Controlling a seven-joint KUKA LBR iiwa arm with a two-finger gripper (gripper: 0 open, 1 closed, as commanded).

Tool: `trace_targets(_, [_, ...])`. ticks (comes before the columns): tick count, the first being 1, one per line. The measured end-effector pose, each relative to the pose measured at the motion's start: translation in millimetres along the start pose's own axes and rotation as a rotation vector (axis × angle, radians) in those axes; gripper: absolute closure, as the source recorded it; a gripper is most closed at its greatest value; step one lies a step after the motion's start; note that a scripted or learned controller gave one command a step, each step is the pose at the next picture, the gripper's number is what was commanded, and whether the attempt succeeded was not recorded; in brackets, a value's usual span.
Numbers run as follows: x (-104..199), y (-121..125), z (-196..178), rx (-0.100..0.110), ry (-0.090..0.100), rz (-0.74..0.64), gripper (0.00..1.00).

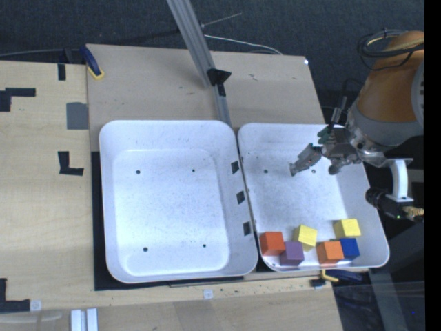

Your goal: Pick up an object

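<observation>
Gripper [318,161] over the upper part of the right bin [275,143], reaching in from the right, fingers spread apart with nothing between them. One finger [303,161] pointing down-left toward the bin floor. Blocks clustered along the near edge of the same bin, well apart from the gripper: orange block [272,242] at the left, purple block [293,252] just beside it, yellow block [306,235] touching or nearly touching the purple one. Farther right, a second orange block [331,251] pressed against a blue block [349,247], with a second yellow block [346,227] just behind them. Left bin [165,133] alongside, on the wooden worktop [151,81]. Slanted metal pole [189,26] rising behind the bins.
</observation>
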State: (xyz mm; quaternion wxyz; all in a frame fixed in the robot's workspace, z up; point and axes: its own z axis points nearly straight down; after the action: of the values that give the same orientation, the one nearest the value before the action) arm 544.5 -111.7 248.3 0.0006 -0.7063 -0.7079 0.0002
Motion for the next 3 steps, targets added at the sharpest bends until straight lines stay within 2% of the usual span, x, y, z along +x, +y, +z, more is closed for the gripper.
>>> trace_targets(3, [-0.1, 0.0, 0.0, 0.0, 0.0, 0.0, 0.0])
